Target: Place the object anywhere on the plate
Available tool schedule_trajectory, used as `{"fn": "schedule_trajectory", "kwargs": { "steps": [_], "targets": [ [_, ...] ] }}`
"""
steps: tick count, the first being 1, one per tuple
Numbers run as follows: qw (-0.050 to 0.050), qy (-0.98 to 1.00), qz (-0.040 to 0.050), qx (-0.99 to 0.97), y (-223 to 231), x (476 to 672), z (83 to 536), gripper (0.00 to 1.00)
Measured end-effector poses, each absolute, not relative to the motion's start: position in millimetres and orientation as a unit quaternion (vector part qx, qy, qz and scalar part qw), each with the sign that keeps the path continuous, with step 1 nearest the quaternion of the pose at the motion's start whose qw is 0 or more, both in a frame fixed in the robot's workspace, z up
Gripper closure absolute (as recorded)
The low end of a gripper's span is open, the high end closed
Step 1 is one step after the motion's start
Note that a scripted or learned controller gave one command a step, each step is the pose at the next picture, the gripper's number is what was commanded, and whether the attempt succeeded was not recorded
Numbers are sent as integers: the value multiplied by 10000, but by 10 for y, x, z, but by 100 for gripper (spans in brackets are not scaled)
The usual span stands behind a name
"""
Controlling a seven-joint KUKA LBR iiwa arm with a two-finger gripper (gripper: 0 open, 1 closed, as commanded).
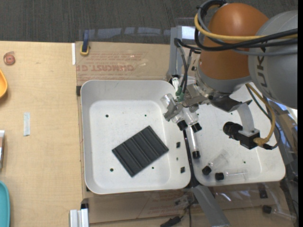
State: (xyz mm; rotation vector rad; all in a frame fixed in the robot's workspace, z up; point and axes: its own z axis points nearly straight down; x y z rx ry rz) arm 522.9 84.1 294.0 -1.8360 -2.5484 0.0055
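Note:
A dark ribbed rectangular plate (140, 150) lies flat and askew in the left white bin (94, 126). My gripper (189, 126) hangs over the divider between the two bins, just right of the plate's upper corner. A clear tube (191, 141) with a black cap at its lower end sits between the black fingertips (182, 125), pointing down toward the front edge. The gripper is shut on the tube's upper end.
Two more clear tubes with black caps (222, 171) lie at the front of the right bin (265, 171). A black fitting with a yellow cable (241, 134) hangs off the arm over that bin. Brown cardboard (118, 63) lies behind the bins.

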Motion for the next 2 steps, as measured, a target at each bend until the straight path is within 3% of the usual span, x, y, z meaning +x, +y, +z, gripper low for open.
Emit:
{"fn": "schedule_trajectory", "kwargs": {
  "steps": [1,2],
  "targets": [
    [12,-8122,28,-5833,1460,4791,2379,100],
    [9,-8120,25,-5836,1458,4793,2381,0]
  ]
}}
